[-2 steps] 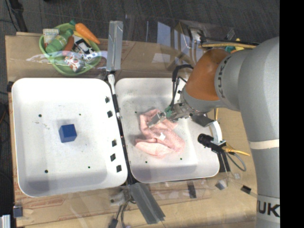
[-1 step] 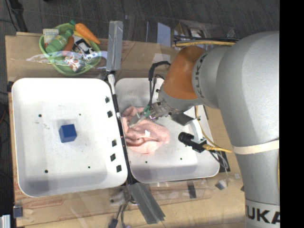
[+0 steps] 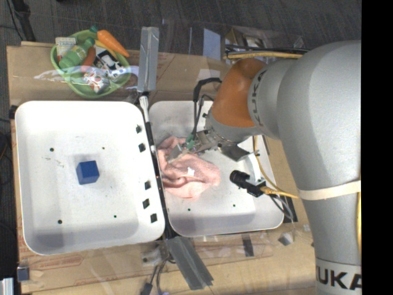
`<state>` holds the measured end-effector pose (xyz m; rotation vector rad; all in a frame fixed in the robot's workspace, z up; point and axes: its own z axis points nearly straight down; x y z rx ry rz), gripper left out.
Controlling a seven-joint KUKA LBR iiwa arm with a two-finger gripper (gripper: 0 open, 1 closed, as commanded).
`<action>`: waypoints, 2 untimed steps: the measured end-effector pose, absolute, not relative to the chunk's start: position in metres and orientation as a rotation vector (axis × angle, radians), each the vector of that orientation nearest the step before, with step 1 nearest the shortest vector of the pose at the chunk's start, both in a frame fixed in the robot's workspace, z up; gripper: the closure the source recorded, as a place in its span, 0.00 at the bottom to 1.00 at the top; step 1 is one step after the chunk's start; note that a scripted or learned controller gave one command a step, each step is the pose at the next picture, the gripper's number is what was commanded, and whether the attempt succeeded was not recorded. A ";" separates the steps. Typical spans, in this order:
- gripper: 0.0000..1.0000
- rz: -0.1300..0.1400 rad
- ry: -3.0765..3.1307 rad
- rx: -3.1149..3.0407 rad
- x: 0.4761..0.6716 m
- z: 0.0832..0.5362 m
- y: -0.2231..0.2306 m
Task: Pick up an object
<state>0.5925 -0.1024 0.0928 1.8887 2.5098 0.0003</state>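
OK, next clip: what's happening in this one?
The grey KUKA arm reaches in from the right, with its gripper down in the right bin, at the upper edge of a crumpled pink cloth-like object. Whether it has a grip can't be seen. A blue cube sits alone in the left bin. A green bowl of toy items stands behind the bins.

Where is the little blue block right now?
The blue block sits alone in the left bin, a bit left of its middle. The pink cloth and the pincer are over in the right bin.
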 end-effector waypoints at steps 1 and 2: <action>0.00 -0.002 2.382 2.050 0.655 0.093 -0.101; 0.00 0.001 2.403 2.022 0.658 0.094 -0.105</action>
